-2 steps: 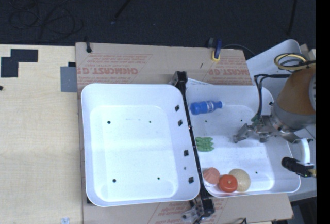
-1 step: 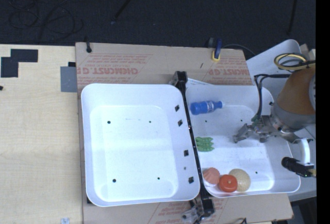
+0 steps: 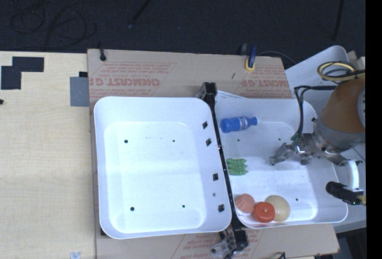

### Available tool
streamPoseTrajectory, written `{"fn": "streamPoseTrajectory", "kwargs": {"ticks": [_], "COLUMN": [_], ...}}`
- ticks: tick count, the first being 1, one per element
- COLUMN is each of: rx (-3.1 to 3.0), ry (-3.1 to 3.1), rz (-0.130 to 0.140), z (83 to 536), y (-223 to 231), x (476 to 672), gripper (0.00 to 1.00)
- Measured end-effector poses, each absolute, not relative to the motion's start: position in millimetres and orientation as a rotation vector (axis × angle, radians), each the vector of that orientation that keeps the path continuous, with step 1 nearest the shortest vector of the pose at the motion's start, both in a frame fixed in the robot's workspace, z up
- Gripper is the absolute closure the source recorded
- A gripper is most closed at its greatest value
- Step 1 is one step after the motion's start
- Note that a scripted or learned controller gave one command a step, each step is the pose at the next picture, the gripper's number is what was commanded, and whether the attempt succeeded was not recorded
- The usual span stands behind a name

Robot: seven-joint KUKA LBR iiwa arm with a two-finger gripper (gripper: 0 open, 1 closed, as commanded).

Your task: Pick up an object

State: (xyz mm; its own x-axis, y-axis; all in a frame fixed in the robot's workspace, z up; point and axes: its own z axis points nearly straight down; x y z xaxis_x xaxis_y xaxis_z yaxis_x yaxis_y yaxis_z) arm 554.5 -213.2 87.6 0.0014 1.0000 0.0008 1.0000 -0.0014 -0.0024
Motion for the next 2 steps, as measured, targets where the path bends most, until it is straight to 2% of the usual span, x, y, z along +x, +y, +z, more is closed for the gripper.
{"fn": "streamPoseTrajectory", "kwargs": {"ticks": [2], "rx": [-2.221], "ry": [-2.218], "rz": [0.002], "z": [87.6], "y": [-213.2], "x": [554.5], "gripper": [0.0]}}
